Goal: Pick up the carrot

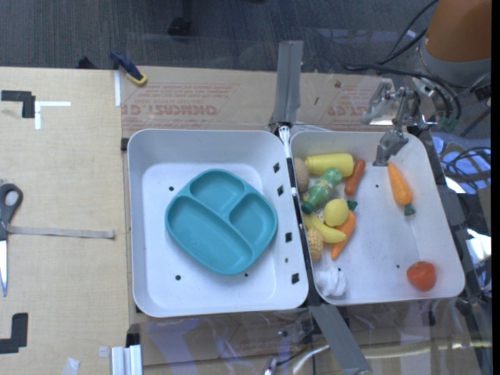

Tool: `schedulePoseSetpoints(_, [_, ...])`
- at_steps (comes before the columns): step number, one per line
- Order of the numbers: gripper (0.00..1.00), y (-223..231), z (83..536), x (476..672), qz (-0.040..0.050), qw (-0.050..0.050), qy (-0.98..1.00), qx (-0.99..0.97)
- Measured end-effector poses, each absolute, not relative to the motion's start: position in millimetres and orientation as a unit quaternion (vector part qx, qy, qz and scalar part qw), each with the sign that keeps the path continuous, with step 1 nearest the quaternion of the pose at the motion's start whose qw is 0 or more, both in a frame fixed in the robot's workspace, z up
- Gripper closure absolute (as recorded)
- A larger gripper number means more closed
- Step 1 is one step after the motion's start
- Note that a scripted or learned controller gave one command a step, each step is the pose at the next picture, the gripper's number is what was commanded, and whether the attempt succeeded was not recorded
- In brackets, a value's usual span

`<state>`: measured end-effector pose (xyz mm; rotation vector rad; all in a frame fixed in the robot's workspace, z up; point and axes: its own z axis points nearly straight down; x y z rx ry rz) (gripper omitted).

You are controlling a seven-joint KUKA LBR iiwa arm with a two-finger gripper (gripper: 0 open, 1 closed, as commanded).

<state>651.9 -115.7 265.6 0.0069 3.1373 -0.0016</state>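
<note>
Seen from above at a slant, two shallow white bins sit side by side on a bench. The left bin holds a teal divided plate. The right bin holds toy food, mostly heaped along its left wall: a yellow piece, a green piece, a lemon, a banana, a corn cob and two small orange carrot-like pieces among them. A red tomato lies near the front right corner.

The carrot — orange, with a small green stub at its lower end — lies alone on bare bin floor toward the back right, well apart from the heap.

The gripper hangs at the bin's back edge, its tip just beside the carrot's upper end. Whether it is open or closed cannot be told; nothing appears held.

This looks like the approach step — the grasp not yet made. Next, the gripper likely needs to centre over the carrot's middle, straddle its narrow width, descend and close.
</note>
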Motion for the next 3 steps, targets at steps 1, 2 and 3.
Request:
schedulePoseSetpoints(1, [0.00, -180, 180, 650.7, -0.0002, 0.002, 1.000, 0.022])
schedulePoseSetpoints(2, [0.00, -223, 94, 657.0, -0.0006, 0.003, 1.000, 0.007])
schedulePoseSetpoints(3, [1.00, -222, 106, 659.4, -0.0013, 0.006, 1.000, 0.006])
